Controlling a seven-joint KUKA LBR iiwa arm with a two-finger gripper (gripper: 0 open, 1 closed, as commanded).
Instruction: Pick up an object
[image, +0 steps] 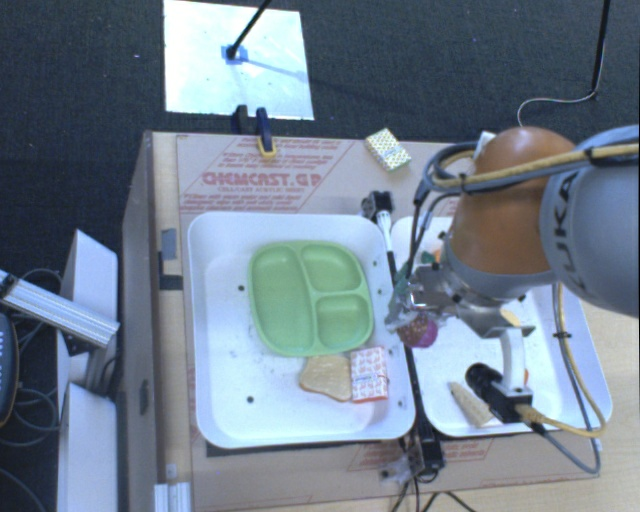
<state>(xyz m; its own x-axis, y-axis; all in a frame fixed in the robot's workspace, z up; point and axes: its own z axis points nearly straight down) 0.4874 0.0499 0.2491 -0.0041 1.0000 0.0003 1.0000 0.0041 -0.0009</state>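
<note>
1. Camera view, looking down at a slant: the bench takes up most of the shot, with red print across its brown top.
2. The grey arm comes in from the right, its orange band bulging over the right bin.
3. Side by side sit the two white bins, the left bin the busier of the pair.
4. A green divided plate lies flat in the middle of the left bin, three compartments facing up.
5. The gripper hangs low at the right bin's left wall, hard by the divide between the bins. Spread or closed? I cannot tell from this angle.
6. A tan slice lies just below the plate, touching the next item.
7. That's a small red-and-white box, pressed against the slice's right edge.
8. In the right bin, a tan wedge rests near the front wall.
9. A yellow patterned block sits on the bench behind the bins.
10. A small magenta object lies directly under the gripper, close to the right bin's left wall; whether it is gripped is unclear.
</note>
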